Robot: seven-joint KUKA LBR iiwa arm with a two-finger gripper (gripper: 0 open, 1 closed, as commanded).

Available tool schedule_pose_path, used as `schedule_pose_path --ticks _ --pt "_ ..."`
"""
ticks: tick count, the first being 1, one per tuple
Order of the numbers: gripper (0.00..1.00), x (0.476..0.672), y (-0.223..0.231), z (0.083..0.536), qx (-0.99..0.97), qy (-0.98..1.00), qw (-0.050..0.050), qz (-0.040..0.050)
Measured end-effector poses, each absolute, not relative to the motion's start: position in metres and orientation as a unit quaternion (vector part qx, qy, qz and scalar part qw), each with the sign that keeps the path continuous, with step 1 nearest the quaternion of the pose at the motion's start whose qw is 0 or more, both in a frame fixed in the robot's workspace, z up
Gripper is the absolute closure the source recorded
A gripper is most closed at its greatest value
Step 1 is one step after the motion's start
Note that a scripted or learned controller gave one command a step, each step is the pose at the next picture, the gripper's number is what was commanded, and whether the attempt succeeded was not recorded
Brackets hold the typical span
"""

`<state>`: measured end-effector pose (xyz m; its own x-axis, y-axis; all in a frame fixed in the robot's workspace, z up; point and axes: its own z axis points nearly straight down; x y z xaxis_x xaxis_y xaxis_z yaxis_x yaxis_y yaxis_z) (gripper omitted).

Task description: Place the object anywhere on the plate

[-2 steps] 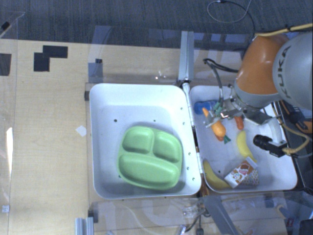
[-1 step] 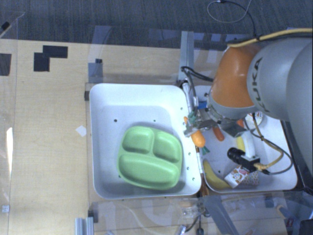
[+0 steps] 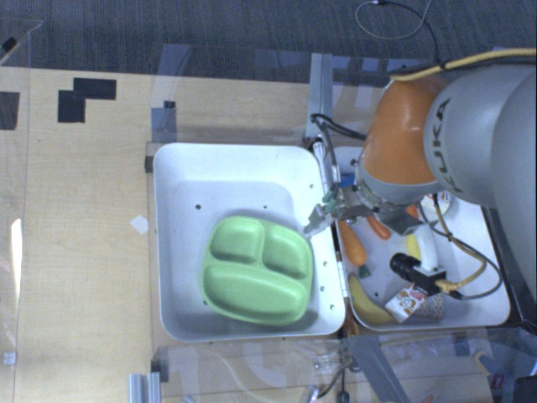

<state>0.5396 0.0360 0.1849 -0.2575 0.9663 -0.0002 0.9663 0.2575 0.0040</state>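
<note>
Green three-compartment plate (image 3: 256, 271) lying flat in the left bin (image 3: 201, 183), toward its lower right corner. Grey-and-orange arm (image 3: 470, 133) reaching over the right bin (image 3: 491, 296); gripper (image 3: 321, 217) at the wall between the two bins, just beside the plate's upper right edge. Spread or pressed together: cannot tell. Orange carrot-like object (image 3: 352, 246) in the right bin along its left wall, just below the gripper, apart from the plate. Yellow banana-like piece (image 3: 369, 306) and small printed packet (image 3: 415, 302) near that bin's lower edge.

dark letters on the grey arm (image 3: 442, 145) read "ku", the rest of the brand name cut off. the small packet (image 3: 417, 303) bears print too small to read.
</note>
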Motion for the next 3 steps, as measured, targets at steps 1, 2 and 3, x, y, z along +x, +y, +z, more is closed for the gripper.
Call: schedule_pose_path --ticks 1,2,3 --pt "0.00 0.533 0.057 0.149 0.592 0.806 0.010 -0.0012" --pt "0.00 0.528 0.070 0.145 0.614 0.789 0.023 -0.0029" --pt "1.00 0.530 0.067 0.157 0.616 0.787 0.026 -0.0021"
